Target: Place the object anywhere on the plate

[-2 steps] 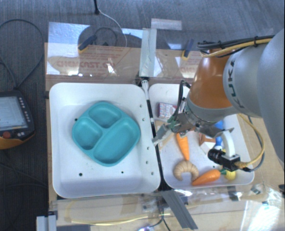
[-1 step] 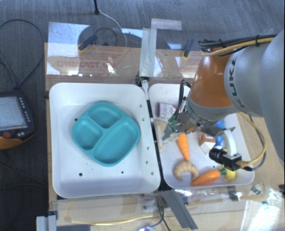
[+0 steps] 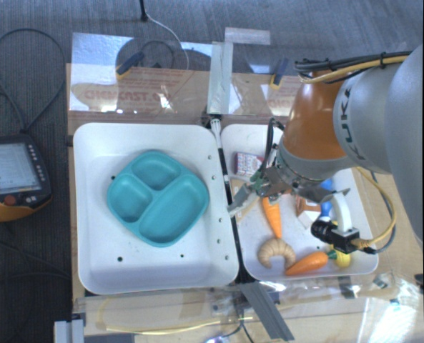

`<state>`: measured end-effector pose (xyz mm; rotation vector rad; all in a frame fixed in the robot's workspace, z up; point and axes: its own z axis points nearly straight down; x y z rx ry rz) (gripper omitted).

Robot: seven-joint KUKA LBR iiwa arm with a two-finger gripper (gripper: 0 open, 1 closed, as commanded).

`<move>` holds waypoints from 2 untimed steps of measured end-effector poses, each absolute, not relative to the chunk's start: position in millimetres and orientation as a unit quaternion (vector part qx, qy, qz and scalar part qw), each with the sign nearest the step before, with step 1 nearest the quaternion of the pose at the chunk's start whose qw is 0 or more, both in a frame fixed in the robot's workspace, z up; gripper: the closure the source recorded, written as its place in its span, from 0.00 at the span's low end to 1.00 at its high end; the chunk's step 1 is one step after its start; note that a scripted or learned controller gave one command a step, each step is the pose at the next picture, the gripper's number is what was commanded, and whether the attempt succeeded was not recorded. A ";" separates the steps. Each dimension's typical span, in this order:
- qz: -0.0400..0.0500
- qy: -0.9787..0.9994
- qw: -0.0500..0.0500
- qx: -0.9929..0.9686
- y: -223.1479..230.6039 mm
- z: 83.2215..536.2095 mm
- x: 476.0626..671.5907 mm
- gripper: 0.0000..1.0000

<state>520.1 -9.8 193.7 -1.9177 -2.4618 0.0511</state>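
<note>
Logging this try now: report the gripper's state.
Gripper: over the right bin, above a carrot; open or shut cannot be told.

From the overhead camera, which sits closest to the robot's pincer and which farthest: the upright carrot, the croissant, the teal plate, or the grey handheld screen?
1. Upright carrot, just beside the pincer, in the right bin.
2. Croissant, further toward that bin's front edge.
3. Teal plate, across the divider in the left bin.
4. Handheld screen, off the bench at the far left.
</note>
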 end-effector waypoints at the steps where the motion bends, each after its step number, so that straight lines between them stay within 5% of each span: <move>1: 0.016 -0.789 0.010 -0.614 -9.8 193.7 520.1 0.00; 2: 0.016 -0.789 0.010 -0.614 -9.8 193.7 520.1 0.00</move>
